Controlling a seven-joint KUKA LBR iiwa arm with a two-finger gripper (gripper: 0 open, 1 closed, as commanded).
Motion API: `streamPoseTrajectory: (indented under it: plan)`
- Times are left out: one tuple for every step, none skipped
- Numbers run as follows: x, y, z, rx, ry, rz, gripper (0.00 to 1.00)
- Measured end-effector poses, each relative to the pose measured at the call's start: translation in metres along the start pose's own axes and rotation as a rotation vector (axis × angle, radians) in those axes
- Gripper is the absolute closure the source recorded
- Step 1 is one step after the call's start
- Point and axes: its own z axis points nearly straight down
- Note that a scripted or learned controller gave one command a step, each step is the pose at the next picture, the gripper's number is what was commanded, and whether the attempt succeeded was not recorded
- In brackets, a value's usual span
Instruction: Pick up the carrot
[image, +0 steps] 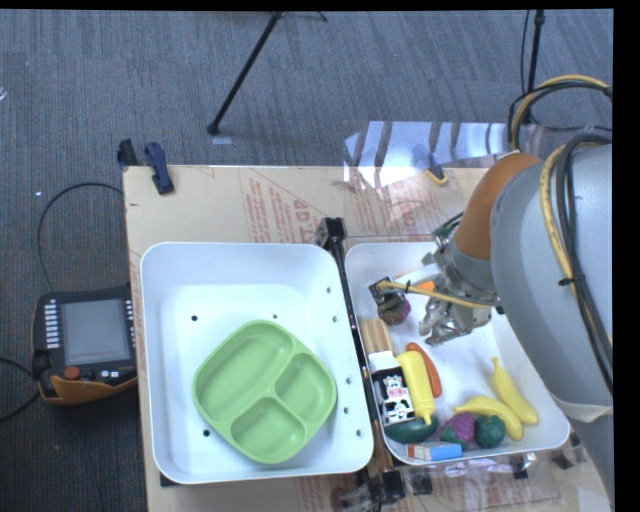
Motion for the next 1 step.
streamPoseTrajectory:
  plan:
    - [0.0319, -0.0421, -0.0919, -0.011, 0.014, 0.011, 1.00]
